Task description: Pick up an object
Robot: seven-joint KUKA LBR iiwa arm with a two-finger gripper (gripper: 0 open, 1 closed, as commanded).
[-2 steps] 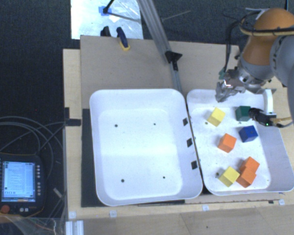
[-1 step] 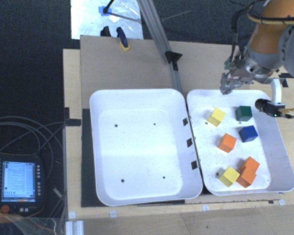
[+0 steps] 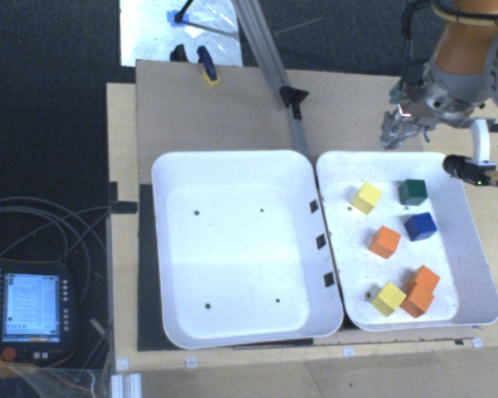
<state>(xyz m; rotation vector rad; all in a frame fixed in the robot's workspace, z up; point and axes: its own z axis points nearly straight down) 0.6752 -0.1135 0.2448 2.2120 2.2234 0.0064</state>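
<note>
Here, blocks: seven small cubes lie in the right bin (image 3: 473, 247) — a yellow block (image 3: 367, 197), a green block (image 3: 412, 191), a blue block (image 3: 420, 225), an orange block (image 3: 384, 241), and near the front edge a second yellow block (image 3: 388, 298) touching a pair of orange blocks (image 3: 420, 291) that lean on each other.
Handling: they look like painted wood or hard plastic, so likely light, stiff, not fragile, with flat faces that may be a little slick.
Where to grip: two opposite flat faces, squarely, around mid-height; the four loose ones at the back and middle stand apart with room on both sides, while the front cluster looks awkward to get around.
Nearest candidate: the green block, closest to the back rim.
Tool: the tool (image 3: 396, 129) hangs over the table (image 3: 232, 114) just behind the right bin's back rim, apart from every block.
Tool opening: I cannot tell from this slant and blur whether it is spread or closed; nothing shows between its tips, and it touches nothing visible.
Left bin (image 3: 232, 247): sits just beside the right one, rims touching.
</note>
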